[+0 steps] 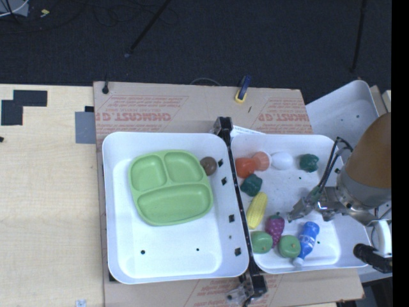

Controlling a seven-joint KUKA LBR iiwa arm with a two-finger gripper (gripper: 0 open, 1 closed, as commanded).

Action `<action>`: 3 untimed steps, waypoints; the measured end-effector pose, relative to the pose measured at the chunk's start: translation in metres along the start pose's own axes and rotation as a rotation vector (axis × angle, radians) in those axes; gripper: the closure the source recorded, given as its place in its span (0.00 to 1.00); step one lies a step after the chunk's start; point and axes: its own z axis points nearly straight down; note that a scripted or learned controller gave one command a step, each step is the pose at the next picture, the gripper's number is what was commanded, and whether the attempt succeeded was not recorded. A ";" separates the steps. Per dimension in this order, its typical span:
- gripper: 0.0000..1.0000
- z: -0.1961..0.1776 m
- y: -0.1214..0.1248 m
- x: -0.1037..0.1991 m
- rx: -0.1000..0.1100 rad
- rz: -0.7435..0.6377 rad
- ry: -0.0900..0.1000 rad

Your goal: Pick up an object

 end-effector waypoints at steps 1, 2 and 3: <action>0.00 0.060 0.007 -0.002 -0.001 0.000 -0.001; 0.00 0.064 0.007 -0.003 -0.007 0.004 -0.003; 1.00 0.054 0.007 -0.004 -0.007 0.011 -0.003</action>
